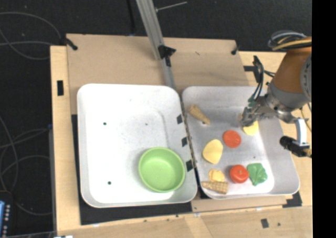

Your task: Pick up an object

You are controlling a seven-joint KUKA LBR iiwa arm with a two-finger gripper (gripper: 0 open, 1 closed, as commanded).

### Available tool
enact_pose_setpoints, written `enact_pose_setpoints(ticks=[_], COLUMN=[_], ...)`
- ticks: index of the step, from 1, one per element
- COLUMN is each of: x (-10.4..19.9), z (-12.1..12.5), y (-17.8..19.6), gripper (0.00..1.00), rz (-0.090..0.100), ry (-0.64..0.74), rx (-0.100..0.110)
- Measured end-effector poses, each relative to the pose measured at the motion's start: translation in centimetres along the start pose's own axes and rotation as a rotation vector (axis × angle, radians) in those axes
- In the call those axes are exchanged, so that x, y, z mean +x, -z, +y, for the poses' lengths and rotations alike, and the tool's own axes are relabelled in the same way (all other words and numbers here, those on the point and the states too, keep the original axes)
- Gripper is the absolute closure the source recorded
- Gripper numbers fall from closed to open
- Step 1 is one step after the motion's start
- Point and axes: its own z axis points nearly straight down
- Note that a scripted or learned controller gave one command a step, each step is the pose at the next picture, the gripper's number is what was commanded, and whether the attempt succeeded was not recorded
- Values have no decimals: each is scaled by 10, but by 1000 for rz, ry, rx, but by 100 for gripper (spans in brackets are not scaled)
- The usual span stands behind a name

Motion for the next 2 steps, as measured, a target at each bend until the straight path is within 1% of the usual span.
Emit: enact_pose_setpoints(ticks=[1,2], x=[1,-1], z=[-1,1], y=[42,97], gripper=[100,100], rz=[8,6], ry=[1,3], rx=[6,2])
